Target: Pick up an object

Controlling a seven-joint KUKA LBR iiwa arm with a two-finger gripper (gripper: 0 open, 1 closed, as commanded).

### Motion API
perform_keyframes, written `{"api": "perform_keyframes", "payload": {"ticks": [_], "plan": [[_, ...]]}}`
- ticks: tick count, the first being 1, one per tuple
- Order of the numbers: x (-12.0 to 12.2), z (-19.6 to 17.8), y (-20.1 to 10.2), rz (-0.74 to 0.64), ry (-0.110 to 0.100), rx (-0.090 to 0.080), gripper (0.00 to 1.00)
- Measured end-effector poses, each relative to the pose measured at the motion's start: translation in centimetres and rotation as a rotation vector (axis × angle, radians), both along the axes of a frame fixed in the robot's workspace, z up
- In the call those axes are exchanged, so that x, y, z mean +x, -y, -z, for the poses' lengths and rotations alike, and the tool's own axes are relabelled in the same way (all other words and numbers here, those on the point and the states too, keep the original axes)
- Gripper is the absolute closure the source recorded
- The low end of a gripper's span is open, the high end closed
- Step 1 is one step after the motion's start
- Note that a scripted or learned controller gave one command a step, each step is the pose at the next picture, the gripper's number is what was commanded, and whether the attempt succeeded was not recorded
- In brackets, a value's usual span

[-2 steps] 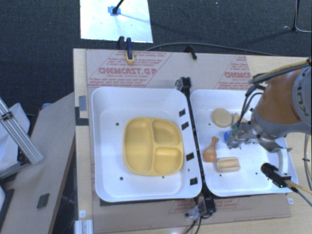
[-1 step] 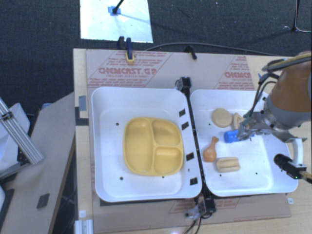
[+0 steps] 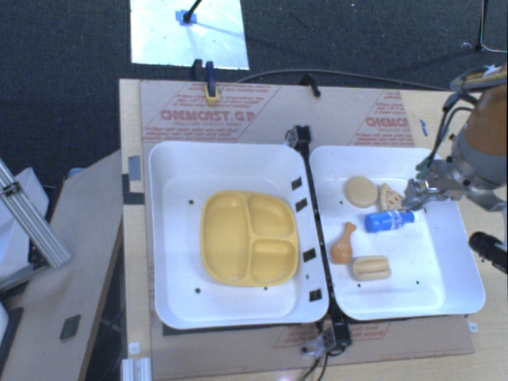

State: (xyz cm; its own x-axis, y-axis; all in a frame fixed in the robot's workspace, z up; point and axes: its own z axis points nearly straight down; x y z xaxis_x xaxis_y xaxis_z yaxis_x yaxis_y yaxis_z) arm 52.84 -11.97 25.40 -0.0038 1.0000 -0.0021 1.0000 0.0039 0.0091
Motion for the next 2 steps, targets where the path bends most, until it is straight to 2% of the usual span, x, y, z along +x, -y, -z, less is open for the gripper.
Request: {"api": "perform_keyframes", "payload": {"ticks": [1, 2], "plan": [[0.1, -4.0, 0.0, 0.0, -0.002, 0.001, 1.0], [-0.5, -2.6, -4.1, -0.004, -0.007, 0.003, 1.0]]}}
